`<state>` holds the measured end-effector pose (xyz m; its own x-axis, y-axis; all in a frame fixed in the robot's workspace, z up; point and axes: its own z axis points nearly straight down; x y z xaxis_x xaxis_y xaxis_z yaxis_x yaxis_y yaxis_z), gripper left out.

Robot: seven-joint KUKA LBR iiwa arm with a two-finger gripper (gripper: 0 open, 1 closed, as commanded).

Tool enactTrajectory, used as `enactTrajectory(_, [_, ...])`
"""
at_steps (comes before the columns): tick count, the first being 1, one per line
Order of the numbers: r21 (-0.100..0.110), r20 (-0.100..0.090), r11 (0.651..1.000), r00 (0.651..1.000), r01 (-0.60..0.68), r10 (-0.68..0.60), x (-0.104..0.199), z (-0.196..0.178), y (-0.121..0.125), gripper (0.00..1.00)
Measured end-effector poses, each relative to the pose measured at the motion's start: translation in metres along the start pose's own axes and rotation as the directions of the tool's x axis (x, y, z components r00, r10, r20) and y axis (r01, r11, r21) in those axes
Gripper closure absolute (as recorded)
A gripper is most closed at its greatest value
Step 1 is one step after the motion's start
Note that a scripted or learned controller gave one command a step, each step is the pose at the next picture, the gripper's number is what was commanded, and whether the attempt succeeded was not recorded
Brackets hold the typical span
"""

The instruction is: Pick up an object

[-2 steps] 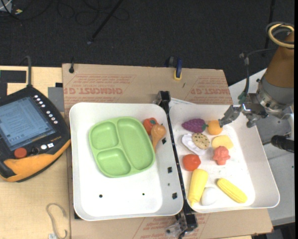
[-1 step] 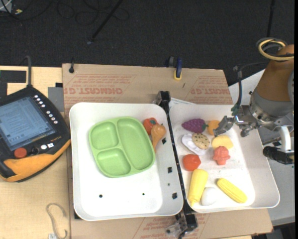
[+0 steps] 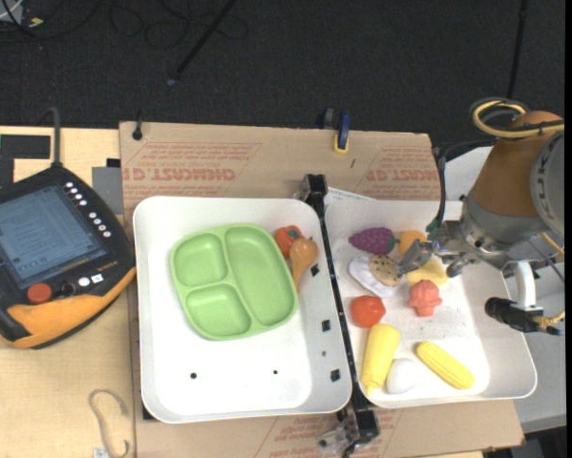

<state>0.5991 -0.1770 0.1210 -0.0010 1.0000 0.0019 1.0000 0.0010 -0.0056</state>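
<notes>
My gripper (image 3: 414, 256) reaches in from the right and hangs low over the upper middle of the right bin (image 3: 515, 375). It sits just above a yellow piece (image 3: 431, 273) and next to a brown cookie-like piece (image 3: 385, 269) lying on a white item. Purple grapes (image 3: 371, 239) lie to its left. A pink-red toy (image 3: 425, 298) is just below it. Further toward the front are a red tomato (image 3: 367, 310), a yellow cylinder (image 3: 379, 349), a white egg (image 3: 401, 377) and a yellow corn cob (image 3: 445, 364). Nothing is seen lifted.
The left bin (image 3: 161, 370) holds a green divided plate (image 3: 233, 281), with a red piece (image 3: 286, 238) and an orange piece (image 3: 304, 254) at its right wall. A teach pendant (image 3: 47, 246) lies on the bench at far left. A blue clamp (image 3: 341, 134) sits at the back edge.
</notes>
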Motion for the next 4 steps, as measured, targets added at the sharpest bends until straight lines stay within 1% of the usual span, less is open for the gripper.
enactTrajectory(1, [-0.012,0.004,1.0,1.0,0.001,-0.001,0.002,0.029,0.004,0.0])
enactTrajectory(2, [-0.019,0.002,1.0,1.0,0.0,0.0,0.002,0.015,0.006,1.0])
enactTrajectory(3, [-0.006,0.002,1.0,1.0,-0.002,0.002,0.0,-0.048,0.006,1.0])
enactTrajectory(4, [-0.007,0.002,1.0,1.0,-0.001,0.001,-0.002,-0.1,0.006,1.0])
